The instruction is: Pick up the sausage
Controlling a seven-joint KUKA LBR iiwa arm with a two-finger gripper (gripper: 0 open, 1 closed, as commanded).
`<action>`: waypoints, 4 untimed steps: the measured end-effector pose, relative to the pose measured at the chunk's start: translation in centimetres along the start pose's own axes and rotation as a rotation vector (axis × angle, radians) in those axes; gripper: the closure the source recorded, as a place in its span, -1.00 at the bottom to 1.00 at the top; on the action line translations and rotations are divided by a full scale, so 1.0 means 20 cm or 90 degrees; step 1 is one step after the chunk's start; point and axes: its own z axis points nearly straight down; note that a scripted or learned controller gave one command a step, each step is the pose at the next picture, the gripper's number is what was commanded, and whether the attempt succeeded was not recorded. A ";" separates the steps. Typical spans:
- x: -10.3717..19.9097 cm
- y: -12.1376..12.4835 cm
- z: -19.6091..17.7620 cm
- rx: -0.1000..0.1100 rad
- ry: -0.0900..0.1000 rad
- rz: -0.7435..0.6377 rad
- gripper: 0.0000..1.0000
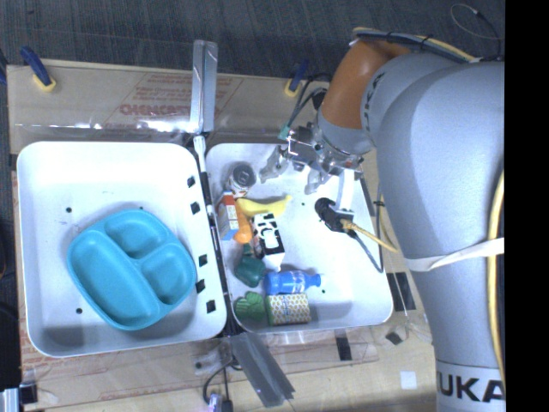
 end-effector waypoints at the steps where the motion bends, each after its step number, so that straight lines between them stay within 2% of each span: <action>1: 0.17 0.01 0.05 -0.013 -0.003 -0.041 -1.00; 2: 0.25 -0.02 0.18 0.000 0.000 0.057 -1.00; 3: 0.17 -0.30 0.20 0.001 0.000 0.275 -1.00; 4: 0.24 -0.06 0.19 -0.001 0.001 0.309 -1.00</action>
